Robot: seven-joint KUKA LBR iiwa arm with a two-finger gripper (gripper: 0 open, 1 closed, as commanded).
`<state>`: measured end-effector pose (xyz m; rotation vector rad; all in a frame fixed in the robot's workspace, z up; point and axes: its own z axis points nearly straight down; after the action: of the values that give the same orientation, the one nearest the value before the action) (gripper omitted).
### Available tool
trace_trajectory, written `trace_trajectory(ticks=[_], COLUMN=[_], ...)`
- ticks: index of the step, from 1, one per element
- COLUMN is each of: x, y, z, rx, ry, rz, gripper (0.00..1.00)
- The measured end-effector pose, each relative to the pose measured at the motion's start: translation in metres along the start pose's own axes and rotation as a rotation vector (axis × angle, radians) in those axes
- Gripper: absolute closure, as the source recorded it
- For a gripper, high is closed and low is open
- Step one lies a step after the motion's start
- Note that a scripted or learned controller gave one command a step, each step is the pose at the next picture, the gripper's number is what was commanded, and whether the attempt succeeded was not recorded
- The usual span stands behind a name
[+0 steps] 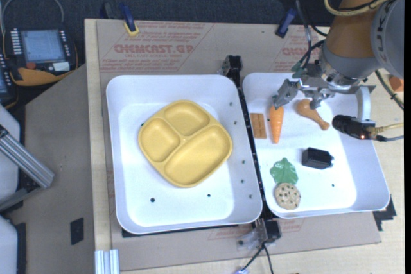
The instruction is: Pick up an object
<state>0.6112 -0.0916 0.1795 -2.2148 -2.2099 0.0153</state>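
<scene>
We saw two white bins side by side on the bench (96, 138). The left bin (122, 157) held a yellow divided plate (185, 142). The right bin (366, 183) held a carrot (276, 123), a wafer (258, 126) just left of it, a drumstick (313, 113), a black block (317, 158), a green leaf (283, 171) and a cookie (287, 196) touching the leaf's lower edge. The claw (300, 92) hung over the right bin's far end with fingers apart, one tip at the carrot's top, the drumstick just beside the other; nothing was gripped between them.
</scene>
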Motion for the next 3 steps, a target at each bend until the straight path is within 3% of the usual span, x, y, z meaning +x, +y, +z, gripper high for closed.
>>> trace_trajectory(ticks=[1, 3], x=[0.0, -0.005], y=[0.003, -0.004], z=[-0.008, 0.093], rx=[-0.014, -0.009], ry=[-0.001, -0.001], rz=[-0.003, -0.002], gripper=[0.0, 0.0])
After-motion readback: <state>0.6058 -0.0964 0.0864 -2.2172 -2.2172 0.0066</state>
